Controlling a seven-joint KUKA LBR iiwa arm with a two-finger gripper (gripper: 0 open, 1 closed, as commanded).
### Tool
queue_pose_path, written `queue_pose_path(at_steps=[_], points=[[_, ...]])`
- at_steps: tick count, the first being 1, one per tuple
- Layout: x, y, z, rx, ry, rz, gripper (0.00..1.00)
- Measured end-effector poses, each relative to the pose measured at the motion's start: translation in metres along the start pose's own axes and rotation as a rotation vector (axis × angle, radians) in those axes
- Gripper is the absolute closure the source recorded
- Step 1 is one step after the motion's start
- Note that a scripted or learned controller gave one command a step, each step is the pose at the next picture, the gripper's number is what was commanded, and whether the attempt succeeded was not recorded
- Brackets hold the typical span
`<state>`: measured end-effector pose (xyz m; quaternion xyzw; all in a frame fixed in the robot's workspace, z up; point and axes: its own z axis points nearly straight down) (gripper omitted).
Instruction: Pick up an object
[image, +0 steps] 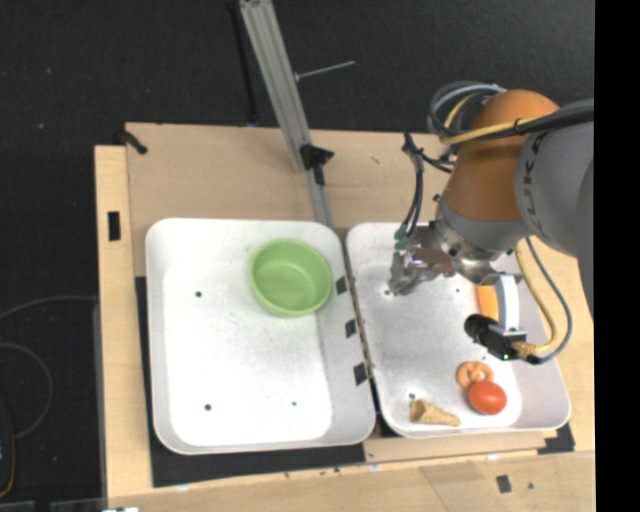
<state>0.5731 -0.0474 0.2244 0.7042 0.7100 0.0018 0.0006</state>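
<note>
While the gripper (402, 277) hangs over the upper part of the right bin (400, 360), whether it is parted or closed I cannot tell, and the red tomato (487, 397), the orange piece (470, 374) and the cone (433, 412) lie well apart from it near that bin's lower right corner.

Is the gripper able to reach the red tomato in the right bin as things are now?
Probably yes. The gripper hangs over the upper part of the right bin, and the red tomato lies uncovered near the lower corner. An orange piece touches it, which may crowd a grasp.
</note>
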Motion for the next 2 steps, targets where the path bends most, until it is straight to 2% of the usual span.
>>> queue_pose_path(at_steps=[1, 2], points=[[0.053, -0.008, -0.017, -0.001, 0.000, -0.001, 1.00], [0.095, -0.026, -0.023, 0.003, 0.000, 0.004, 1.00]])
